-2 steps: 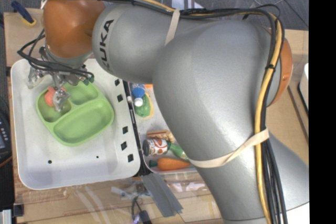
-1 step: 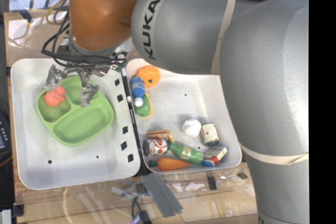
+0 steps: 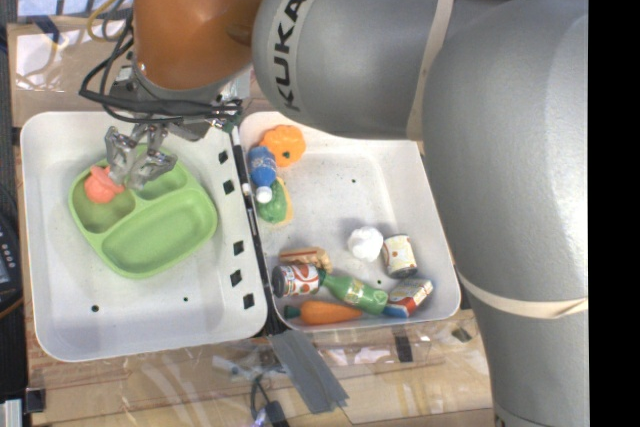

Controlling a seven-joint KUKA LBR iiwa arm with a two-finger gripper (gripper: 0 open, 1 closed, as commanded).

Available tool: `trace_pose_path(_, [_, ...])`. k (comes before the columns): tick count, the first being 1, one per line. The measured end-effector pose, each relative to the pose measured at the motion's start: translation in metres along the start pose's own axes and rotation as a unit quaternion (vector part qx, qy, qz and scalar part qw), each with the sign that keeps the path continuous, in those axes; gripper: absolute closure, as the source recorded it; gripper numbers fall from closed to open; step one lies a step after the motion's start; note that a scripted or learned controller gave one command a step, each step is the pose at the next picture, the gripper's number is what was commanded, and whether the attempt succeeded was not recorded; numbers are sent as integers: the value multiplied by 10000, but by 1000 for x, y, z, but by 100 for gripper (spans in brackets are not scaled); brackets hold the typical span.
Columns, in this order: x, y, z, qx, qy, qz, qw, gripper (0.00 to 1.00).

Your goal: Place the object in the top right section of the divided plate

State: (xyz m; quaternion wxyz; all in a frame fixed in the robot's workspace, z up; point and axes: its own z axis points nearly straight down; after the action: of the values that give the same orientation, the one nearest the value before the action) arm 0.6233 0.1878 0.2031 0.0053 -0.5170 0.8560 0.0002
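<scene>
A green divided plate [image 3: 150,250] lies in the left bin [image 3: 60,305]. A pink-red object [image 3: 99,185] rests in the plate's upper left section. My gripper [image 3: 140,163] hangs just right of it, over the ridge between the two upper sections. Its metal fingers [image 3: 122,155] are spread open and I see nothing between them. The orange wrist band and the grey arm hide the back of the left bin.
The right bin [image 3: 420,205] holds an orange pumpkin-like toy [image 3: 285,143], a blue bottle [image 3: 262,165], a white ball [image 3: 365,240], a small can [image 3: 400,255], a green bottle [image 3: 355,292], a carrot [image 3: 330,313] and a soda can [image 3: 297,280]. A black-marked divider [image 3: 243,215] separates the bins.
</scene>
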Motion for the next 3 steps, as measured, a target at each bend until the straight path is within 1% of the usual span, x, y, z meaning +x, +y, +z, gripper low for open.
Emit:
trace_pose_path(1, [-15,-17,81,34,3,-480,9988,100])
trace_pose_path(2, [-29,-25,84,47,68,-2269,9739,100])
trace_pose_path(3, [-39,-16,67,-20,7,-3920,9200,100])
